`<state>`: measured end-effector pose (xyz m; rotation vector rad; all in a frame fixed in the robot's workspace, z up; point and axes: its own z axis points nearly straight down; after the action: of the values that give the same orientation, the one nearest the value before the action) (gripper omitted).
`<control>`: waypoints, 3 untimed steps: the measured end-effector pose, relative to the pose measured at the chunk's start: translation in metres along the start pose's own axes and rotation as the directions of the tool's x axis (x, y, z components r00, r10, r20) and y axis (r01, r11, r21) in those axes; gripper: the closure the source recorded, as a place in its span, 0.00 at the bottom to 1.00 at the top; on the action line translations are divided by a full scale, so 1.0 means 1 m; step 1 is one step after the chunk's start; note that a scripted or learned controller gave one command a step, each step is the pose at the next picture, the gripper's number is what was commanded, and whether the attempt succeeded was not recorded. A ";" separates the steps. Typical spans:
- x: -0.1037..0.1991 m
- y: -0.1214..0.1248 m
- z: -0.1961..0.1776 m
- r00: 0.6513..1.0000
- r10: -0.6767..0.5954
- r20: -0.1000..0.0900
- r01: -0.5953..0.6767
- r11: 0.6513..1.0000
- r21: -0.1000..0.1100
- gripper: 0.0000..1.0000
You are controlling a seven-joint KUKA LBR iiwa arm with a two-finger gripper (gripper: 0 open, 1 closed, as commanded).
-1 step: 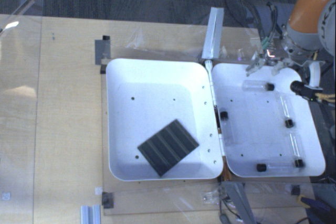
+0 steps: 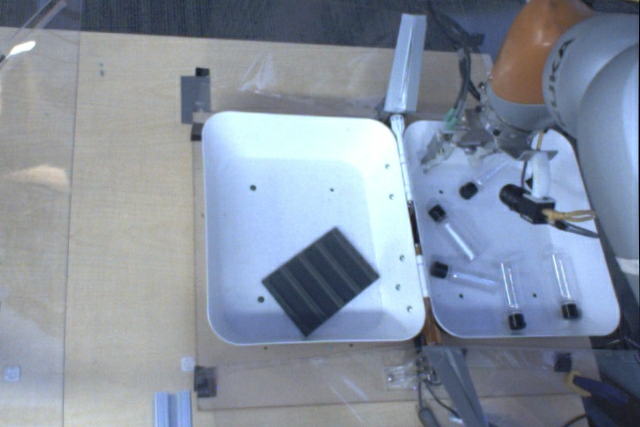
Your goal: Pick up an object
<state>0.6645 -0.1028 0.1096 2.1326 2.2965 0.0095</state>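
At the far-left corner of the right bin [image 2: 482, 311], the gripper [image 2: 452, 137] is seen low over the white floor; whether it is open or closed cannot be told, and nothing is seen held in it.

Just toward the near side, a clear black-capped tube [image 2: 478, 183] is lying flat. At least 4 more capped tubes [image 2: 455, 237] are scattered toward the near edge, well apart from one another.

In the left bin [image 2: 280, 175], 1 dark ribbed slab [image 2: 320, 281] is resting near the near-right corner.

Several risks are judged likely. A round tube could be rolled aside by a descent that lands off its axis. A smooth tube could be squeezed out sideways if it is gripped near the cap. The bin wall could be struck, since the gripper is working so close to the corner.
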 end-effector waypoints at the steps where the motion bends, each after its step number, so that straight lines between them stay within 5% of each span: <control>1: 0.014 -0.057 0.019 1.000 0.029 0.000 -0.029 1.000 -0.003 0.00; 2: 0.023 -0.069 0.018 0.974 0.226 -0.001 -0.226 0.974 0.000 0.00; 3: 0.023 -0.066 0.005 0.975 0.224 -0.001 -0.224 0.975 -0.010 1.00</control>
<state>0.5973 -0.0847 0.1041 2.3733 2.0373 0.0211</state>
